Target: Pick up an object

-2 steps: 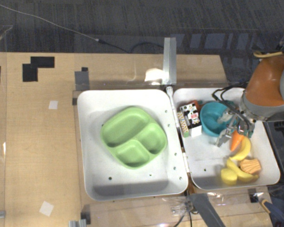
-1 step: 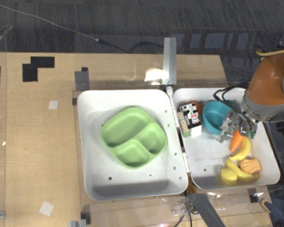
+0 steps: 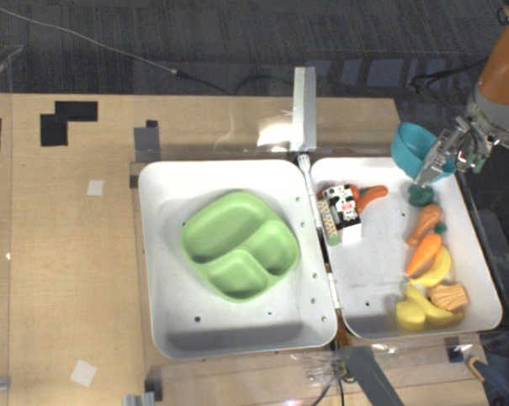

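Note:
A teal cup (image 3: 410,146) hangs tilted over the back right corner of the right bin (image 3: 371,277). My gripper (image 3: 432,168) reaches in from the right and is shut on the cup's right wall, with the grey fingers (image 3: 442,158) pinching its rim. The cup overlaps the bin's back rim and looks lifted off the floor. Just below the fingertips lies a small dark green piece (image 3: 421,195).
Two carrots (image 3: 424,237), a banana (image 3: 436,268), a yellow fruit (image 3: 411,312) and a tan wooden piece (image 3: 449,296) lie along the right bin's right side. A black-and-white box (image 3: 342,207) and an orange piece (image 3: 372,195) sit near its left wall. A green divided plate (image 3: 239,245) rests in the left bin (image 3: 171,319).

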{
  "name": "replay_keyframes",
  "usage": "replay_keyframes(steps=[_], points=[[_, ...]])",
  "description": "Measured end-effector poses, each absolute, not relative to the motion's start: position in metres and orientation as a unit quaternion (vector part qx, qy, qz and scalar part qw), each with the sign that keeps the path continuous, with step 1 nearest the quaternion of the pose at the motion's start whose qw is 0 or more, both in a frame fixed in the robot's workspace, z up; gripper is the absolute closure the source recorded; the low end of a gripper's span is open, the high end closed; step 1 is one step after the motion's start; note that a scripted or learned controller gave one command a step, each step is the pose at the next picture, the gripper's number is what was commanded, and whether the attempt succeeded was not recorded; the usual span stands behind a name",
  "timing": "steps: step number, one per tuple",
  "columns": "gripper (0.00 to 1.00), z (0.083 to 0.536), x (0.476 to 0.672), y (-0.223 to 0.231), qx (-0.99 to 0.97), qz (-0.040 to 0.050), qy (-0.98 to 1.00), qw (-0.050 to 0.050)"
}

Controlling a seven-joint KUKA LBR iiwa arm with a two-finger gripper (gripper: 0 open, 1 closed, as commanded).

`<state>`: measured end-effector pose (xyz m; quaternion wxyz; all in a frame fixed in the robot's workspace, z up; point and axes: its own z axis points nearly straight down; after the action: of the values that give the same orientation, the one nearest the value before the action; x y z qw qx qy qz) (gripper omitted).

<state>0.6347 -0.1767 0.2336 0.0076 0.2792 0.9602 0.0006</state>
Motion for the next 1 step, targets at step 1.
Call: replay_keyframes(steps=[1], points=[[1.0,0.3231,0.6448,-0.1467,0.349,0.0015,0.937,0.007]])
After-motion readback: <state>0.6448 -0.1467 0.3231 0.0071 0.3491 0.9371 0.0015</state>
